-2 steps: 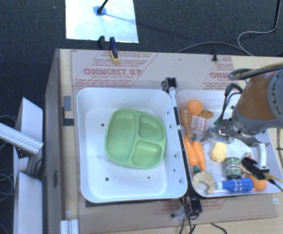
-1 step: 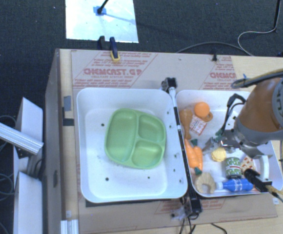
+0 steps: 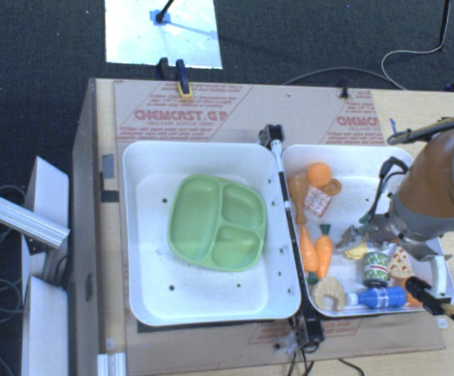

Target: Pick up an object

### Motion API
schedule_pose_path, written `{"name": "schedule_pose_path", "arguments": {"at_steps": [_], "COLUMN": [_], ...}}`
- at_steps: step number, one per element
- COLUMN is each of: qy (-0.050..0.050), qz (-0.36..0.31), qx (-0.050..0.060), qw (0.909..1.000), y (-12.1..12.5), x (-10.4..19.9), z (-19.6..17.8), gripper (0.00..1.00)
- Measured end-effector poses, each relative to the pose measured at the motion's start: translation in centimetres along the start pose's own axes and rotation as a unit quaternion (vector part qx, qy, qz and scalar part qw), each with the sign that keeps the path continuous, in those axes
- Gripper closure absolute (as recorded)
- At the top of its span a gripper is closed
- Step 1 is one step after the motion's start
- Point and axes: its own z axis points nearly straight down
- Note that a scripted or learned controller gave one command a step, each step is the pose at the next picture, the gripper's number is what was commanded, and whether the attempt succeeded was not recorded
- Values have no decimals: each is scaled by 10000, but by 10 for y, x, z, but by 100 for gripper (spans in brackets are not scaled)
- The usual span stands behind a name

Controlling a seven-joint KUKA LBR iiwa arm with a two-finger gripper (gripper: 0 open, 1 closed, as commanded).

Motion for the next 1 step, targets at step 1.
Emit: {"name": "schedule_pose_path", "arguments": {"at_steps": [1], "qy": [-1], "qz": [-8], "qx": [-15], "qw": [10000], "y": [1], "x": [0], "z": [-10], "gripper": [100]}}
